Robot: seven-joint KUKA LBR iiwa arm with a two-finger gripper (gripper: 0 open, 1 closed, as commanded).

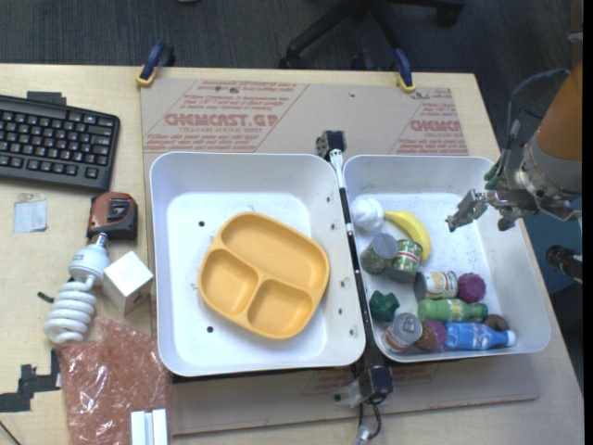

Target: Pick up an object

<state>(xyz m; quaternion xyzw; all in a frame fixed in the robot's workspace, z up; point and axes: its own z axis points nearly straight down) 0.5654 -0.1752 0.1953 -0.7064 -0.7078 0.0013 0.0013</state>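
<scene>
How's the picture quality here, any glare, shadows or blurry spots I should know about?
Camera view: soft, even light, with mild glare on the white right bin; faint shadows under the yellow divided plate in the white left bin; the gripper and the orange-banded arm look slightly soft; the small toys are sharp enough to tell apart.

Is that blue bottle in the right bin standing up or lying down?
Lying down. The blue bottle rests on its side along the right bin's near edge, white cap pointing right.
</scene>
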